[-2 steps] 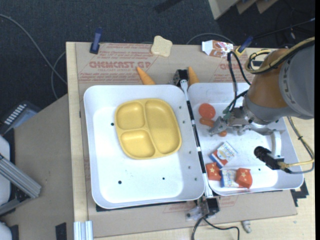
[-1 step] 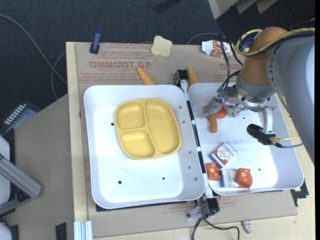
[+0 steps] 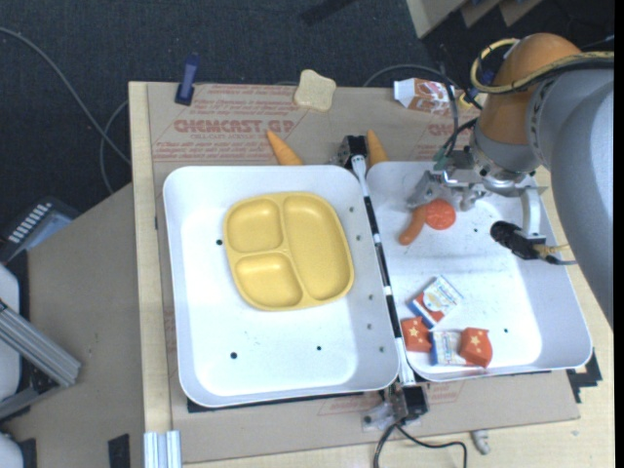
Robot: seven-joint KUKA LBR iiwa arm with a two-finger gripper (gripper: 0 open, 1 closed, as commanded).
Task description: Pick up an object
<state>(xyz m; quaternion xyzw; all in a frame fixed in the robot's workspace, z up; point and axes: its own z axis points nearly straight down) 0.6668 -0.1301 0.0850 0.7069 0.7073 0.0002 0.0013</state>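
light: bright, even, overhead | glare: white bins (image 3: 292, 359) nearly blown out | shadows: faint, soft beside yellow tray (image 3: 289, 250) | focus: slightly soft, grainy | floor beyond the bins: dim

The right bin (image 3: 546, 310) is open through its middle; a carrot (image 3: 413, 226) and tomato (image 3: 440, 215) crowd its far edge, small boxes (image 3: 444, 330) its near-left corner.

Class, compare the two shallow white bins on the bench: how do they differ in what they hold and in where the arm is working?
The left white bin holds one yellow three-compartment plastic tray; the right white bin holds several small items, including an orange toy carrot and a red round piece. The tool is above the right bin, not the left bin. Both are shallow, white and rounded at the corners.
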